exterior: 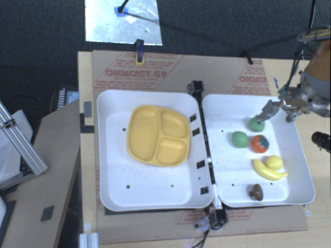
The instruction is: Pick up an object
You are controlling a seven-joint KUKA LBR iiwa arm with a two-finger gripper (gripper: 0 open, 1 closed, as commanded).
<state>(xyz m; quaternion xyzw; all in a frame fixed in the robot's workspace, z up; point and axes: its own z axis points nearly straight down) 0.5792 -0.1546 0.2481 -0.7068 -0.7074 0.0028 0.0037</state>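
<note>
Tool (262, 116) seemingly touching green ball (255, 124)

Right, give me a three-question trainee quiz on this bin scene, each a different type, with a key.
1. True or false: the yellow divided plate lies in the left bin.
2. Which object is the gripper closest to? A) the banana B) the green ball at its tip C) the brown piece
3. Fill in: the red-orange fruit sits right beside the second green ____.

Key: 1 true; 2 B; 3 ball.
</note>
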